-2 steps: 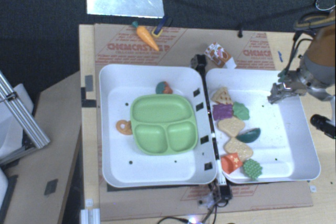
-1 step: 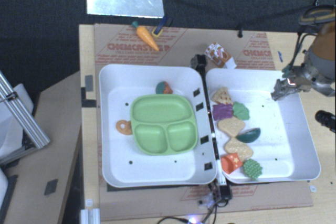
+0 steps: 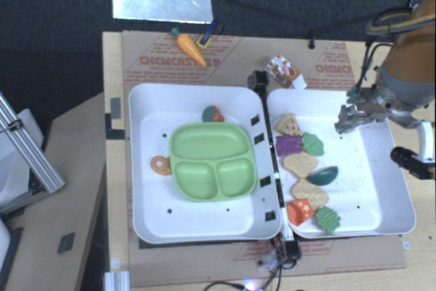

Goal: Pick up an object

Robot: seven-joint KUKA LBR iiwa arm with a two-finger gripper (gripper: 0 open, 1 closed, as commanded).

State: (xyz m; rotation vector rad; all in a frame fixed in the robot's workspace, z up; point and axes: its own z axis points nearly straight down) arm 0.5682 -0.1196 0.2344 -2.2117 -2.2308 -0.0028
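White right bin (image 3: 381, 167) holds the toys, lined up along its left wall: cracker (image 3: 288, 125), purple piece (image 3: 289, 144), green leaf (image 3: 313, 143), dark teal piece (image 3: 323, 176), red piece (image 3: 298, 212). End effector (image 3: 347, 119) hangs over bare bin floor right of them; fingers too small to read, nothing visibly held. Left bin (image 3: 146, 146) has a green tray (image 3: 212, 161) and pretzel (image 3: 161, 165). Carrot (image 3: 191, 49) lies on cardboard behind, on the bench (image 3: 75, 174).
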